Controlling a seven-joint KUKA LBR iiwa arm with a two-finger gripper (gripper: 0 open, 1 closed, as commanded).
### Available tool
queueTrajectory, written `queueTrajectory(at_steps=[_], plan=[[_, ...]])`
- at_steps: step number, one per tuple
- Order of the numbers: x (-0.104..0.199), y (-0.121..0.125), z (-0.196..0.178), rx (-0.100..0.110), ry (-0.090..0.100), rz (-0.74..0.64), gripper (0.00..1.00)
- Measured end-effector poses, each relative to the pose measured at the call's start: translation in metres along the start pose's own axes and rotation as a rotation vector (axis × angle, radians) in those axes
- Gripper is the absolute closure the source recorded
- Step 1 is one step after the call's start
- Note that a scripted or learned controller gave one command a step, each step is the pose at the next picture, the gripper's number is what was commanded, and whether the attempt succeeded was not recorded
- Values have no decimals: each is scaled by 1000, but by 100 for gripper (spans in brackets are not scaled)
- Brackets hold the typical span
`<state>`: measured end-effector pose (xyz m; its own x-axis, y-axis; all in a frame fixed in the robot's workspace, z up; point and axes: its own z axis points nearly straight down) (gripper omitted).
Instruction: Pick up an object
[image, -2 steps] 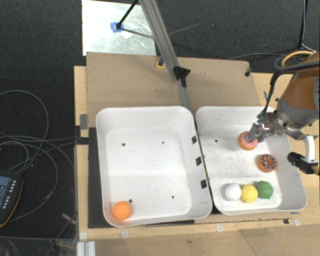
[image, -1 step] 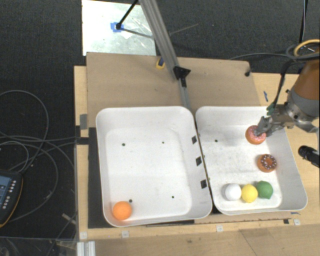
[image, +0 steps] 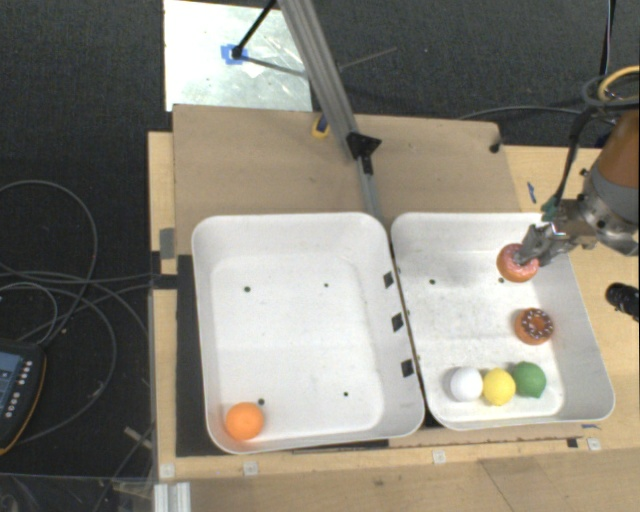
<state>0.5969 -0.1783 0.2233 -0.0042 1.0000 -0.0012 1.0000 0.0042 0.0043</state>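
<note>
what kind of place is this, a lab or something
Probably a robot lab or test bench: a robot arm reaching over two white bins of toy balls and doughnuts, with cables on the carpet.

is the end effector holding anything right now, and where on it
Cannot be told. The end effector sits over the near edge of the pink donut in the right bin, but the view does not show a hold.

A: Where is the arm (image: 622, 165) sitting right now?

B: It is reaching in from the right edge, its orange band showing above the grey wrist.

A: And the hand (image: 533, 250)?

B: It is pointing down and leftward, hanging low. Whether its grip is wide or closed, I am not managing to tell.
</note>
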Motion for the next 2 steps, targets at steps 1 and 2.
queueTrajectory(at_steps=[1,2], plan=[[51,-8,-12,3,3,-6,100],[100,-16,-22,3,4,-6,100]])
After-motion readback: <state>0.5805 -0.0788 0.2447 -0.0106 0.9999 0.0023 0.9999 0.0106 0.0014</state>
